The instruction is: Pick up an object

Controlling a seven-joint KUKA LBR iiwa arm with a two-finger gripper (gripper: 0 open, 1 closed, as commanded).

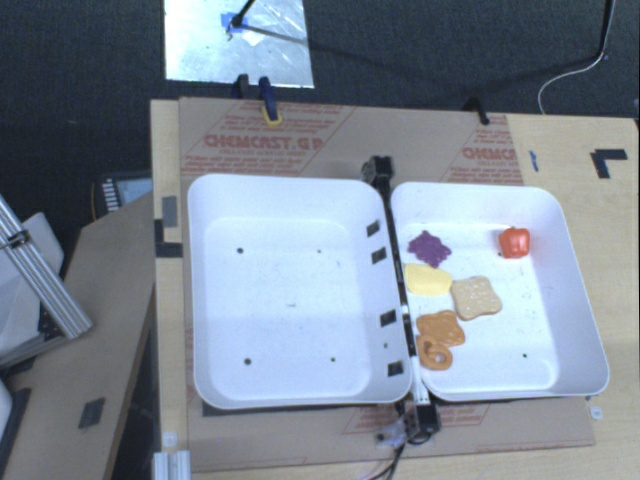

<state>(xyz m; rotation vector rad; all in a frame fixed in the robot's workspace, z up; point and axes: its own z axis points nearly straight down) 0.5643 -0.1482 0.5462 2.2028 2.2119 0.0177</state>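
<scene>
**Five small pieces lie ready in the right bin**

The candidates for picking are all gathered in the right bin (pixel 560 353), toward its left wall. A purple piece (pixel 429 247) lies nearest the divider at the top. Just below it is a yellow piece (pixel 427 280), and a toast slice (pixel 474 297) lies just beside that. A pretzel (pixel 438 339) is found below these two, touching or nearly touching the toast. A red piece (pixel 514 242) sits apart from the rest, toward the bin's far side.

All five are judged to be toy food: light, fairly stiff and in no danger of breaking. The flat ones lie low on the floor and are likely to slip from a shallow pinch. The red piece is judged the easiest to take: it stands proud of the floor, has room on every side, and can be pinched across its body from above. The pretzel could be gripped across one loop, though the toast crowds it.

The left bin (pixel 290 298) is not needed for the grasp.

The gripper's state cannot be told, and neither can the arm's pose.
</scene>
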